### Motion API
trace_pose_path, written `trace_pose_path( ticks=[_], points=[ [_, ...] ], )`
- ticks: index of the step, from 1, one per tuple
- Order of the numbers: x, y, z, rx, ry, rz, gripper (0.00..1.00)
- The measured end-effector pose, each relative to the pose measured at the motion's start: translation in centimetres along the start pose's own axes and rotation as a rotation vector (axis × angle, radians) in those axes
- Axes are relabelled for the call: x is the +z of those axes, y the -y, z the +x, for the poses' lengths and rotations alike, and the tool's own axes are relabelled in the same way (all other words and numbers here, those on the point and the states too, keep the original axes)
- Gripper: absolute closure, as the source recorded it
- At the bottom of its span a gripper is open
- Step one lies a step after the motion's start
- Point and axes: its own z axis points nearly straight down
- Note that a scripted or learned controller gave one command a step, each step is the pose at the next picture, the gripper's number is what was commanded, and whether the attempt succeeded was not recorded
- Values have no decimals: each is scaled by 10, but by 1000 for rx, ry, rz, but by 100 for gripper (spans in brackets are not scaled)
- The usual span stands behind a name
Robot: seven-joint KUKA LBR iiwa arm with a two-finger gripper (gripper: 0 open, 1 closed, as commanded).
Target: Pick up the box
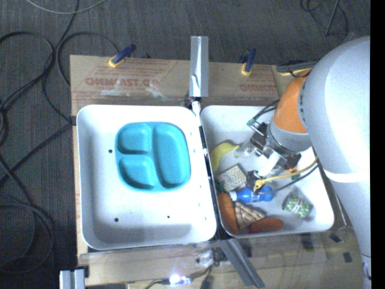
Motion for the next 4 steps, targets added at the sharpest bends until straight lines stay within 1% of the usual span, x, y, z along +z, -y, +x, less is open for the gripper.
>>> trace_pose_path(
  ticks=[1,2,3,4],
  points=[
    [10,-4,17,465,0,2,0],
    [10,-69,45,559,8,14,0],
    [11,-69,44,560,7,13,0],
    [10,-23,41,584,1,4,0]
  ],
)
